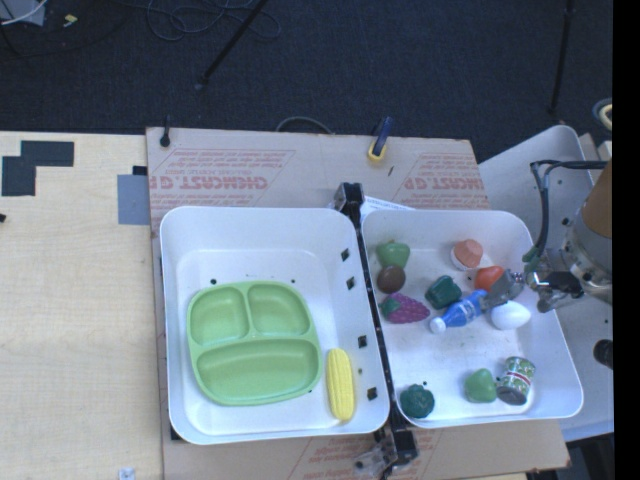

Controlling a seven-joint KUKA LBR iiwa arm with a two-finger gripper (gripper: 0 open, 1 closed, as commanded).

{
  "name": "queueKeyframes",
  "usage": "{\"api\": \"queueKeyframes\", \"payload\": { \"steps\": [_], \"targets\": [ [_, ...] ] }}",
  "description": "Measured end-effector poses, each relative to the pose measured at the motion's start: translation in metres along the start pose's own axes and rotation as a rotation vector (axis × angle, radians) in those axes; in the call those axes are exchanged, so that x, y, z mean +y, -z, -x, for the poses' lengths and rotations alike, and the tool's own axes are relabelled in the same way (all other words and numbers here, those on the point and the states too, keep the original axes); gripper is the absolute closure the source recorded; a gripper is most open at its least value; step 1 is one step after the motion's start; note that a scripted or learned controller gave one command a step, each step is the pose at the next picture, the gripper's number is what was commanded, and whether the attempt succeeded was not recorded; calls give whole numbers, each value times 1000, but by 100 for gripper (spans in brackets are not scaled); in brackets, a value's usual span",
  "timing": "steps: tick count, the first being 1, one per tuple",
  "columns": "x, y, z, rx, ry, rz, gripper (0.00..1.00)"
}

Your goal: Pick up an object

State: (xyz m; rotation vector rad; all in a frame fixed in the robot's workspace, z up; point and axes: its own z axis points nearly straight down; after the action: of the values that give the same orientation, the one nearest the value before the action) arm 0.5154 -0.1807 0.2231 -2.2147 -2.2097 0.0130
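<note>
The right bin [548,268] holds several toy items. A green pepper [393,254] and a brown piece [390,278] lie at its left, purple grapes [405,308] below them. In the middle are a dark green piece [442,291] and a blue bottle [458,311]. Further right lie a red piece [488,276], a white egg [510,315] and an orange-and-white piece [466,254]. My gripper [522,284] hangs low over the bin's right side, right beside the red piece and just above the egg. Nothing visibly sits between its tips.
At the right bin's front are a small can [516,380], a light green piece [480,386] and a dark green piece [416,400]. The left bin [200,238] holds a green divided plate [255,343] and a yellow corn cob [341,383]. A raised divider [365,308] separates the bins.
</note>
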Motion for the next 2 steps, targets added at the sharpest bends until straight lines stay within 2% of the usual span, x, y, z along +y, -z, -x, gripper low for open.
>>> {"api": "queueKeyframes", "payload": {
  "steps": [1, 2],
  "targets": [
    [2, 7, 0, -3, 2, 14, 0],
    [7, -42, -9, -1, 1, 9, 0]
  ]
}}
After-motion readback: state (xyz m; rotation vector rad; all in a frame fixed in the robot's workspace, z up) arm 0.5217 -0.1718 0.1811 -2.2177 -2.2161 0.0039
